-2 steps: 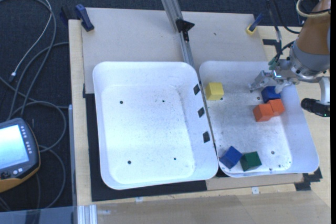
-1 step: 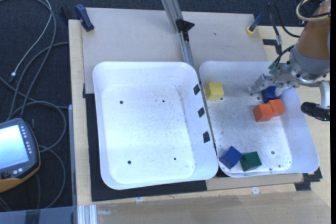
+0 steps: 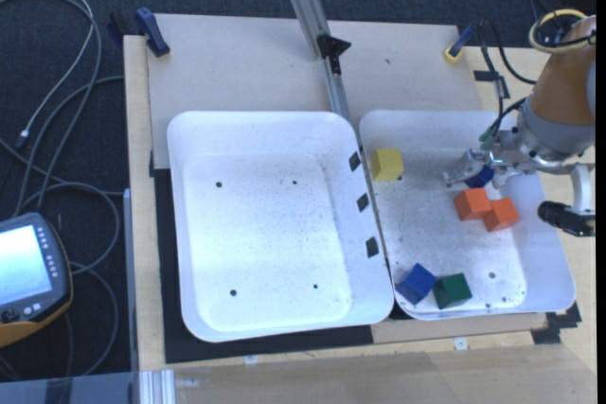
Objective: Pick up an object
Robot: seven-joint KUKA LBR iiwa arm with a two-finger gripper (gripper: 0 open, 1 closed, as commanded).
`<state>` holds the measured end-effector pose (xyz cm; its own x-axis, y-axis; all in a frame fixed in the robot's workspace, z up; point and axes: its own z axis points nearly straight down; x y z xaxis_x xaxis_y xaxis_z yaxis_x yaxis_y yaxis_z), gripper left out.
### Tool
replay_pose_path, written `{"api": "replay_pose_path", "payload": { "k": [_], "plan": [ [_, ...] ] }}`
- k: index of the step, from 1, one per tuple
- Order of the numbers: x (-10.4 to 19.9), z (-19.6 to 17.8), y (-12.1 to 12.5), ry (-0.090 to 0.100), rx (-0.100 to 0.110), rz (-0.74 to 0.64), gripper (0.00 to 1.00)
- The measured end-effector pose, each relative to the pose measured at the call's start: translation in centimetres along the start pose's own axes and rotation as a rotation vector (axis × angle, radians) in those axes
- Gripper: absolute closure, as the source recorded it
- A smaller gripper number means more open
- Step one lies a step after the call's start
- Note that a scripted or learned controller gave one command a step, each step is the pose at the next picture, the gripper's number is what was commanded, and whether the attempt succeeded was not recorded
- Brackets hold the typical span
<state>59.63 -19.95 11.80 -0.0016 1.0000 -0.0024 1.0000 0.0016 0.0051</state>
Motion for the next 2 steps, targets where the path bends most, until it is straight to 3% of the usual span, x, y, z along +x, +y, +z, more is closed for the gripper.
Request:
{"api": "replay_pose_path", "payload": {
  "k": [1,2],
  "plan": [
    [5.5,1.9,-5.2,0.007,0.012,-0.001,0.00],
    [5.2,0.7,-4.9,0.004,0.004,0.001,1.00]
  ]
}}
